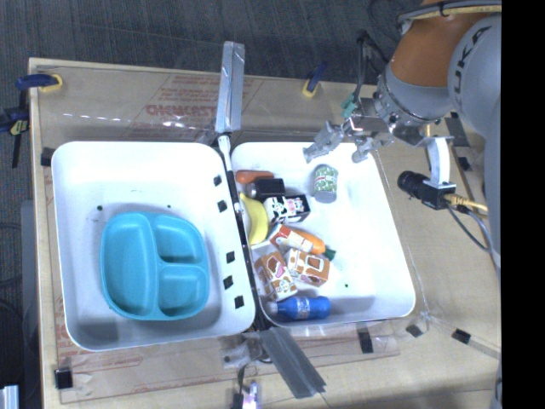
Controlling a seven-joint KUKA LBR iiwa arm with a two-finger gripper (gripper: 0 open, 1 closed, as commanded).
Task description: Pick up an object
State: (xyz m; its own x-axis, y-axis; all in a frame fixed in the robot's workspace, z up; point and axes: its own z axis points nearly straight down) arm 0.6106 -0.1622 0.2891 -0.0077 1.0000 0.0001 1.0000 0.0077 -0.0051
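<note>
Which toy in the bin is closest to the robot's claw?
The small green can, alone just below the gripper; the other items huddle by the divider.

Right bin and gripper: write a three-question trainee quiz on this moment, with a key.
1. True or false: the blue divided tray lies in the right bin.
2. Which item lies nearest the right bin's front wall? A) blue bottle B) small green-labelled can C) yellow item
3. Fill in: the gripper hovers open above the right bin's ___ edge, holding nothing.

Key: 1 false; 2 A; 3 far
</note>
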